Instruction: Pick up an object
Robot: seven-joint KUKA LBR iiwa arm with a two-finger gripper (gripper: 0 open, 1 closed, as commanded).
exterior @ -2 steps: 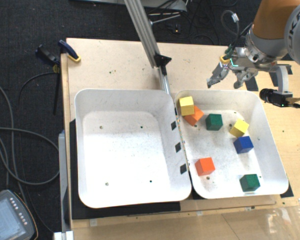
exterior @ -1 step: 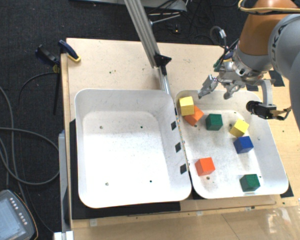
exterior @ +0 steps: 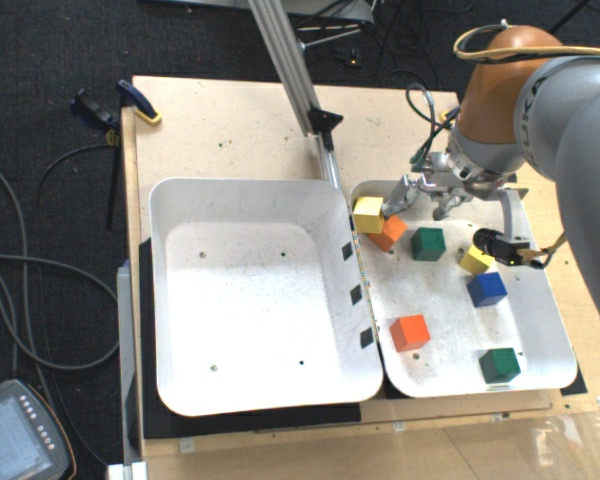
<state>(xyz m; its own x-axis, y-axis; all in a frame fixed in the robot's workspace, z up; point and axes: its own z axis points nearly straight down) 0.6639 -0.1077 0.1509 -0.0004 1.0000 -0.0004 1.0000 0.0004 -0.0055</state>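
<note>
My end effector (exterior: 427, 190) hangs over the right bin (exterior: 540, 353), near its far left corner; whether it is open or shut I cannot tell. A yellow block (exterior: 368, 213) rests atop an orange block (exterior: 388, 234) just beside it.

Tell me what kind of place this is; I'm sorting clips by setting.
Probably a robotics lab test bench: a robot arm over two white bins, coloured blocks as grasp objects, and cables on dark carpet.
</note>
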